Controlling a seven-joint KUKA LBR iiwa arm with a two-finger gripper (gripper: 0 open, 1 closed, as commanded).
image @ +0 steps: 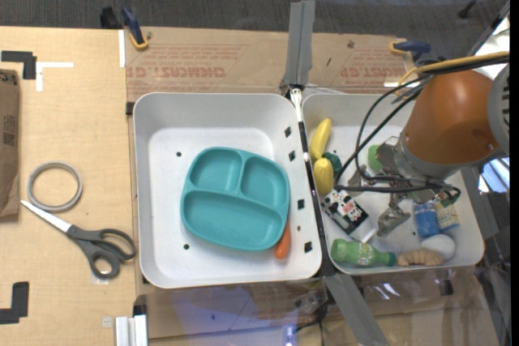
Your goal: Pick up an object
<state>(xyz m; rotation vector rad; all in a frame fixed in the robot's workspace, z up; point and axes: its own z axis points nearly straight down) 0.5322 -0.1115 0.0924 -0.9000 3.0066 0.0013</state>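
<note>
My gripper [393, 220] hangs low inside the right bin [354, 113], under the arm's orange band [451, 118]. It sits among several small objects. A black and white box [345, 209] lies just to its left. In front of it lie a green bottle [361, 254] and a tan piece [420, 258]. A blue and white item [426, 219] and a white egg shape [439, 245] are to its right. A yellow banana [320, 136] and a yellow-green fruit [324, 173] rest by the bin's left wall. A green object [376, 155] is partly hidden by the arm.
The left bin [154, 174] holds a teal divided plate [236, 198] with an orange carrot [282, 242] at its front right edge. On the bench to the left lie scissors [85, 239] and a tape roll [54, 185]. Black cables [375, 119] loop off the wrist.
</note>
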